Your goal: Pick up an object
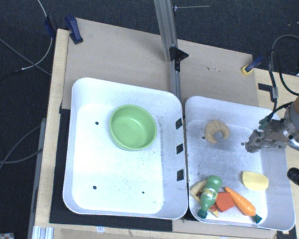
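we hover our gripper [254,144] over the right bin [286,215], approaching; croissant [216,131] just beside, grip unclear; next we descend.

Both bins are white: the left bin [75,189] is peppered with fine dark specks, and the right bin [280,183] is speckled more faintly. A pale green bowl [132,127] sits in the left one. In the right bin lie a tan croissant [216,131], a pale yellow lemon-shaped piece [255,181], an orange carrot [241,201] with a dark green tip, a red block [224,202] and a green-topped bottle [209,192]. The worktop [125,61] is light beige, with blue clamps [73,29] at its far corners. The gripper [259,139] is grey metal.
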